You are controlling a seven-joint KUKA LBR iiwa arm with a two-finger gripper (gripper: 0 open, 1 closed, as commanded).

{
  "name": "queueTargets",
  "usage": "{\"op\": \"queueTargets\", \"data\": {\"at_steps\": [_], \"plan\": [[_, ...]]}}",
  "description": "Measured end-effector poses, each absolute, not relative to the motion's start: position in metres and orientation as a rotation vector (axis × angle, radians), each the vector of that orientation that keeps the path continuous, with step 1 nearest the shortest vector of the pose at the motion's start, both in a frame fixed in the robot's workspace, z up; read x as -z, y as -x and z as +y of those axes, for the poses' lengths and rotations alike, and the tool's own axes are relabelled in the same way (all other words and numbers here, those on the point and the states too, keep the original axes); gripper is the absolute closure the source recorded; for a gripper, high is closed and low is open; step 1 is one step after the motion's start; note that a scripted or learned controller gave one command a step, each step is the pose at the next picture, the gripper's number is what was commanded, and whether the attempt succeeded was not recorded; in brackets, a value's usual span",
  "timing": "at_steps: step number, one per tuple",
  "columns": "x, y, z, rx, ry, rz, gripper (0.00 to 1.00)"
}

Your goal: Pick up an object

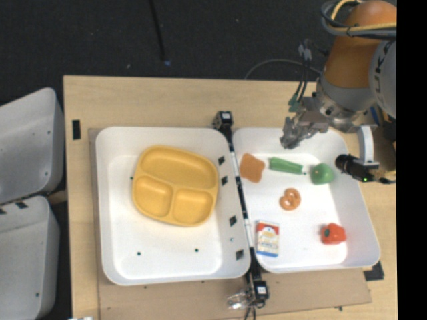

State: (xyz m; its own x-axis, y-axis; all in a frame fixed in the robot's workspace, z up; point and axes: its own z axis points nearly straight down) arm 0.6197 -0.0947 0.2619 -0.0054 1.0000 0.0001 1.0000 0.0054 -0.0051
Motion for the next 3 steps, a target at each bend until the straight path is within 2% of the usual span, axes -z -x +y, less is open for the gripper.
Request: {"op": "queueTargets", "data": {"at_steps": [1,2,3], "plan": [[-0.244,-0.633,-0.046,-0.007,2.212,-2.225,1.00],[-0.250,-0.646,0.003,-0.002,2.212,-2.228,1.00],[-0.243,-0.649,0.048,-0.004,2.214,-2.227,1.00]]}}
